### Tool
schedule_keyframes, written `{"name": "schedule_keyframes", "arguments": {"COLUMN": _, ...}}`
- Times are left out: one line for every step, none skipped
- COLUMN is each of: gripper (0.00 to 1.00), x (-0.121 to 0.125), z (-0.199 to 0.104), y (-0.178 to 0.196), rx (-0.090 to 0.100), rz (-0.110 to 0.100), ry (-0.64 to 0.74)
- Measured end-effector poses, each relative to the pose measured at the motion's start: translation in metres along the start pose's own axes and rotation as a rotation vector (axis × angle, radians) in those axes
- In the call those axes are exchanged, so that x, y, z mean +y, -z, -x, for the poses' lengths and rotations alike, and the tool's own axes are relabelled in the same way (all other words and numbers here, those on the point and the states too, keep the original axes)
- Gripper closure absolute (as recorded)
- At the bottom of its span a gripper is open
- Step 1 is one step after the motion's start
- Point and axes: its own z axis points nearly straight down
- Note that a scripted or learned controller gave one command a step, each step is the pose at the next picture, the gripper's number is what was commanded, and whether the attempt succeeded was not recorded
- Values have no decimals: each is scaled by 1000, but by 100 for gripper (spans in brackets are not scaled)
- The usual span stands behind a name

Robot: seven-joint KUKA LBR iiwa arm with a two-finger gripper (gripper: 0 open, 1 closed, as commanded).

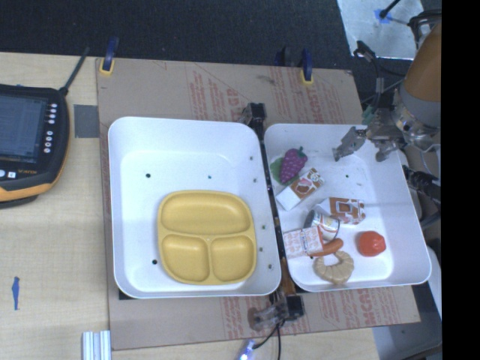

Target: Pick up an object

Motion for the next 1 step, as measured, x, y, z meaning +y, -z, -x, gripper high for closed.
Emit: {"name": "schedule_keyframes", "arguments": {"gripper": 0, "x": 40, "z": -57, "y": -105, "rx": 2, "rz": -1, "ry": 0}}
